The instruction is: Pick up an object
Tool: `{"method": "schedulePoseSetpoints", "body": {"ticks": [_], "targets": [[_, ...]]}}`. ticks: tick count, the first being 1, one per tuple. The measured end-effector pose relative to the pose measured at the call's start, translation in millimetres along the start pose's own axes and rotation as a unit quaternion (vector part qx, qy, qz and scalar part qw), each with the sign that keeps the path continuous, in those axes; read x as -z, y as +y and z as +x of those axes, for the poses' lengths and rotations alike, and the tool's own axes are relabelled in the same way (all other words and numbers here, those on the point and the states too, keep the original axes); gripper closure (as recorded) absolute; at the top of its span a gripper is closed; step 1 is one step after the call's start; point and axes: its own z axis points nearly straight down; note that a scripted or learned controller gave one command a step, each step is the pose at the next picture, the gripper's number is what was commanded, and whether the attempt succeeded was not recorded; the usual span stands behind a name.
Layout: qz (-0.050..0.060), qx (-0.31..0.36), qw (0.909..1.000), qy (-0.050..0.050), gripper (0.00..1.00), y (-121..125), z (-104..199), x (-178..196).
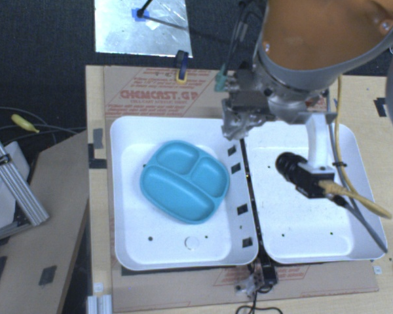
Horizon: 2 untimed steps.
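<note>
Over the far end of the ridge where the two bins meet, the gripper hangs, tipped toward the left bin. Clenched or released, can't tell; nothing seen held. The task's thing is a blue divided plate, lying flat with its compartments up in the middle of the left bin, its right rim near the shared ridge. It's low and wide, so my guess is a rim pinch is the only grasp. The far-right rim is nearest the gripper. There is open room above the plate and floor around its other sides. The right bin sits under the wrist. Watch the ridge on descent.
</note>
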Motion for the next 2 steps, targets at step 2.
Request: {"method": "schedulePoseSetpoints", "body": {"ticks": [2], "targets": [[-0.002,0.004,1.0,0.001,1.0,1.4,-0.1,21.9]]}}
